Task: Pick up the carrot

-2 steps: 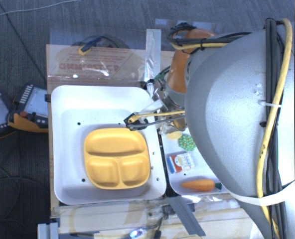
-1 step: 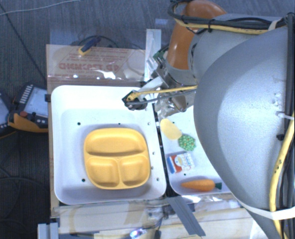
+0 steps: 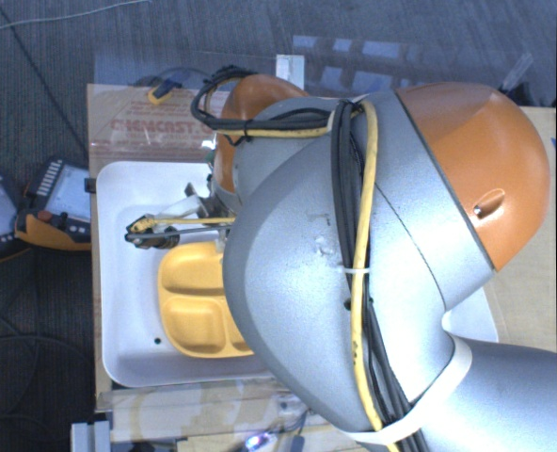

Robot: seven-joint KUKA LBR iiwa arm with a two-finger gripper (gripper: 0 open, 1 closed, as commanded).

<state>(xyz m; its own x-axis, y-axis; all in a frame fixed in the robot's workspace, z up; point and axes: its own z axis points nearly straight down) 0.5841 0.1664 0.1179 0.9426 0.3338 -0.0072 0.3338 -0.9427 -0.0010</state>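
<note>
My grey arm (image 3: pixel 354 252) reaches in from the right and covers most of both bins. Its wrist end and the gripper (image 3: pixel 201 207) hang over the far part of the left white bin (image 3: pixel 119 252), just above a yellow two-compartment dish (image 3: pixel 196 301) that lies in that bin. The arm's bulk hides the right bin and whatever lies under the wrist.
A brown cardboard sheet (image 3: pixel 147 121) lies behind the left bin. A control pendant (image 3: pixel 53 210) sits on the dark floor to the left. The bin's bare white floor shows left of and in front of the yellow dish. Pale bench top (image 3: pixel 542 149) shows at the right.
</note>
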